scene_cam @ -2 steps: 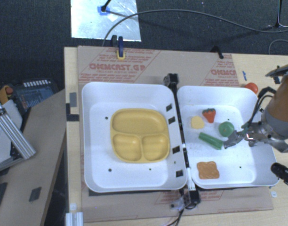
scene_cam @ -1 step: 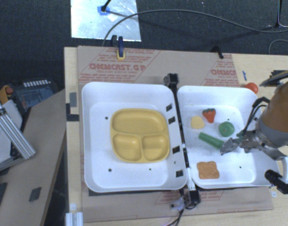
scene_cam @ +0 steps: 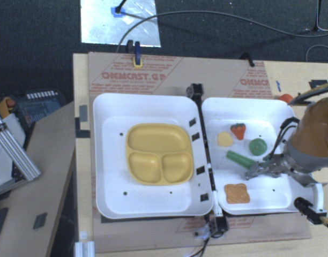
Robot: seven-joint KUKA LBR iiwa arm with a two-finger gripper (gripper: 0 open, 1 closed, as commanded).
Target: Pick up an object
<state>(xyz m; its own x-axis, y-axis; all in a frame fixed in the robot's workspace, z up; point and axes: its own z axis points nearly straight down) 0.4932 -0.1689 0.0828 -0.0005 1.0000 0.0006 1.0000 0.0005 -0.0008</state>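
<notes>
The two bins are of smooth white plastic, shallow, with rounded corners. The left bin holds a yellow tray with three compartments, one long at the top and two smaller below; its surface looks matte. The right bin holds small toy foods: a red strawberry with a green top, a pale yellow rounded piece just beside it, a round green piece, a long dark green piece like a cucumber, and a flat orange-brown piece shaped like toast near the front wall.

The gripper is low in the right bin, just beside the right end of the long green piece. Its metal fingers are near each other, but I cannot tell if they pinch something.

Under the bins lies brown cardboard with red printed letters, partly readable as "CHEMCAST GP".
</notes>
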